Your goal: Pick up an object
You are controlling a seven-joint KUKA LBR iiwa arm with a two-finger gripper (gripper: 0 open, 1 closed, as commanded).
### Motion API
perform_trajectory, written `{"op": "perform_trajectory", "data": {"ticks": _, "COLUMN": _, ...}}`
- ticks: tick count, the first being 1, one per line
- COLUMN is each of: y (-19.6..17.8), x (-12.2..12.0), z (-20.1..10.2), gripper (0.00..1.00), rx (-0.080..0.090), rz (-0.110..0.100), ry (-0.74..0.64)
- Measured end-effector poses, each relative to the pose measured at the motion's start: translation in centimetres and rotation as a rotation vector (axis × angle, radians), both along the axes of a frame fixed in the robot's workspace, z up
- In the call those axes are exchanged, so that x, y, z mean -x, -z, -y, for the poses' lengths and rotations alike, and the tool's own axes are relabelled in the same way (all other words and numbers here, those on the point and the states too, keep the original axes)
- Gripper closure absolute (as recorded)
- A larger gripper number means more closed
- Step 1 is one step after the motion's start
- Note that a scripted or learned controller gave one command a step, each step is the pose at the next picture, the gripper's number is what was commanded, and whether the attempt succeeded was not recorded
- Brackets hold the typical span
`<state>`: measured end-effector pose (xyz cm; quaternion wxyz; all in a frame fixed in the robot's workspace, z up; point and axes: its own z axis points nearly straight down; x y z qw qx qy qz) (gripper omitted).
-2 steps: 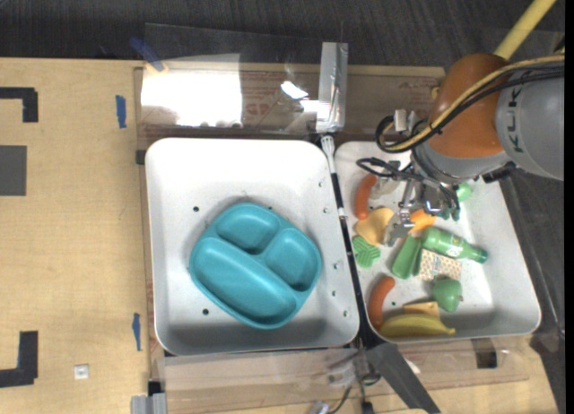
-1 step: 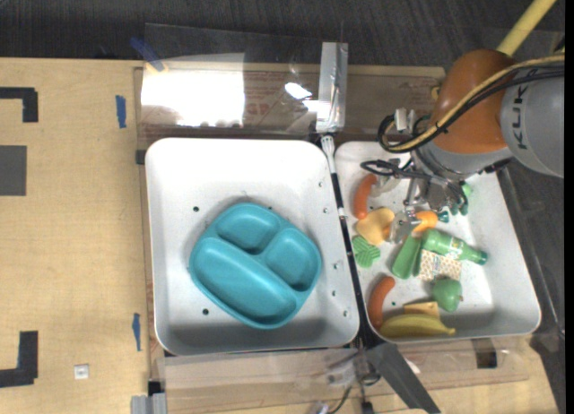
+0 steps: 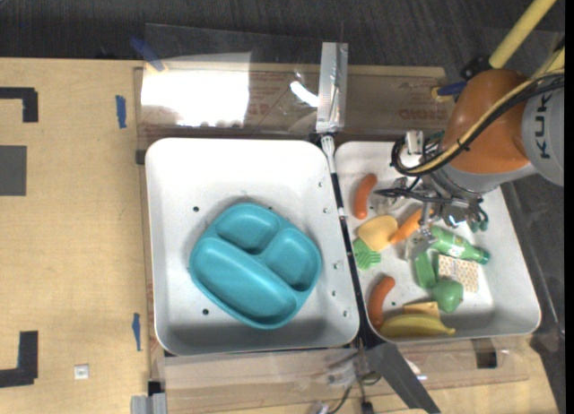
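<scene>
On tan bench (image 3: 63, 269), two white bins (image 3: 170, 179)

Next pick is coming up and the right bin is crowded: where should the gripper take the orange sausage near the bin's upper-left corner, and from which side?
Grip the orange sausage across its narrow middle, coming straight down from above. It lies flat and slightly tilted, apart from the yellow piece below it, with bare bin floor on both long sides, so the fingers should probably straddle its width there.
</scene>
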<state>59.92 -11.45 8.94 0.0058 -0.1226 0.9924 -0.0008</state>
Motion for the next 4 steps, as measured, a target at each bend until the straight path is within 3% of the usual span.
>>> {"op": "perform_trajectory", "data": {"ticks": 1, "y": -0.1, "x": 2.6, "z": -1.1, "gripper": 0.0, "rx": 0.002, "rz": 0.002, "ry": -0.033}}
{"op": "perform_trajectory", "data": {"ticks": 2, "y": -0.1, "x": 1.3, "z": -1.8, "gripper": 0.0, "rx": 0.003, "rz": 0.003, "ry": -0.039}}
{"op": "perform_trajectory", "data": {"ticks": 3, "y": -0.1, "x": 3.8, "z": -2.3, "gripper": 0.0, "rx": 0.002, "rz": 0.003, "ry": -0.057}}
{"op": "perform_trajectory", "data": {"ticks": 4, "y": 0.0, "x": 1.4, "z": -2.3, "gripper": 0.0, "rx": 0.002, "rz": 0.003, "ry": -0.068}}
